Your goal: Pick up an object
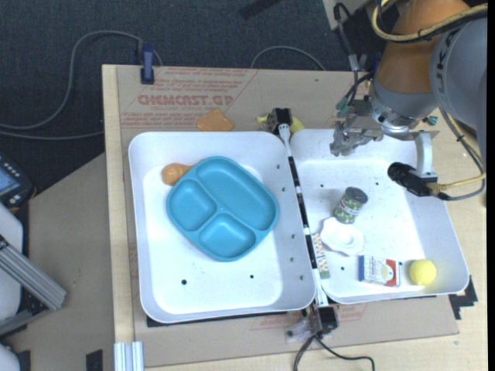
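While the gripper (pixel 352 139) hangs over the far edge of the right bin (pixel 441 238), nothing is seen between its fingers; whether they stand apart or together cannot be told. No object is lifted. A small jar (pixel 350 205), white cup (pixel 342 236), carton (pixel 378 270) and yellow ball (pixel 421 271) lie in that bin, well apart from the gripper. Judged: the pick is not yet made; descent, closure and lift all remain.

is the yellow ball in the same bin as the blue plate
No, the yellow ball lies in the right bin, while the blue divided plate sits in the left bin.
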